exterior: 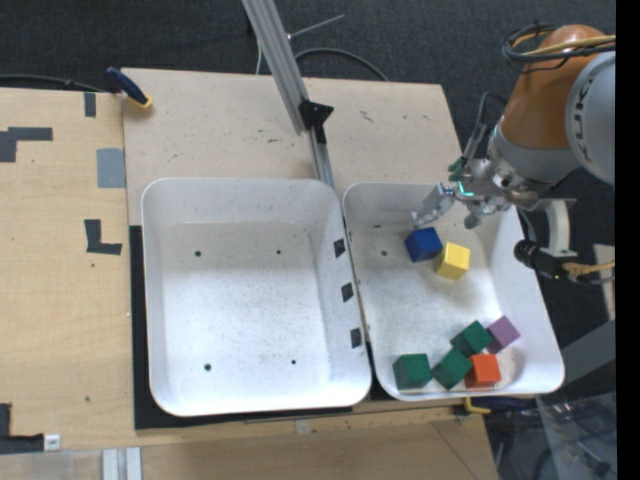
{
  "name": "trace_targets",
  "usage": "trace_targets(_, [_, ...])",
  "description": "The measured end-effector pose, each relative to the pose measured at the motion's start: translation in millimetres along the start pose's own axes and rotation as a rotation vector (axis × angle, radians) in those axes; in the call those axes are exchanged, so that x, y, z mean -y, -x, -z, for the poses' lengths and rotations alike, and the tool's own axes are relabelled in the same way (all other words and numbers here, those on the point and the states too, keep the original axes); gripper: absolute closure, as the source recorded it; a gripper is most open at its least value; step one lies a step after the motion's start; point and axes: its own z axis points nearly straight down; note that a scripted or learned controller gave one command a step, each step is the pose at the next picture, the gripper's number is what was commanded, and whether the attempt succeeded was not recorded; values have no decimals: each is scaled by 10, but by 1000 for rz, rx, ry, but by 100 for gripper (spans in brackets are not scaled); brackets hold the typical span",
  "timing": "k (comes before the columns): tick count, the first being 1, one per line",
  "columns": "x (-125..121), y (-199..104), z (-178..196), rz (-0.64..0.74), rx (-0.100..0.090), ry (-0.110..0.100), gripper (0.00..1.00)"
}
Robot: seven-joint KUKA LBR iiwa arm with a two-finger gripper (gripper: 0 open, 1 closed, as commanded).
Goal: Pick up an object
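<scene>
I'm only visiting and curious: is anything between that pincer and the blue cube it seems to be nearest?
Nothing visible is. The pincer hangs over the right bin, just above and beside the blue cube, with only bare bin floor between them. The yellow cube sits on the blue one's far side, out of the way.

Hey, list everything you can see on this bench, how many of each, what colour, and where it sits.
Bins: 2, white; left bin, right bin.
Blue cube: 1, right bin, far part, beside the yellow cube.
Yellow cube: 1, right bin, just right of the blue one.
Green cubes: 3, right bin, near end.
Orange cube: 1, near right corner.
Purple cube: 1, by the right wall.
Clamp: 1, blue and yellow, far left of bench.
Metal pole: 1, grey, slanting above the bins.
Arm: 1, grey and orange, at right.
End effector: 1, above the blue cube.
</scene>
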Motion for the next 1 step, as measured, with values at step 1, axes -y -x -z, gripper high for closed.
trace_targets(1, [-10, 1, 26, 1, 1, 4, 0])
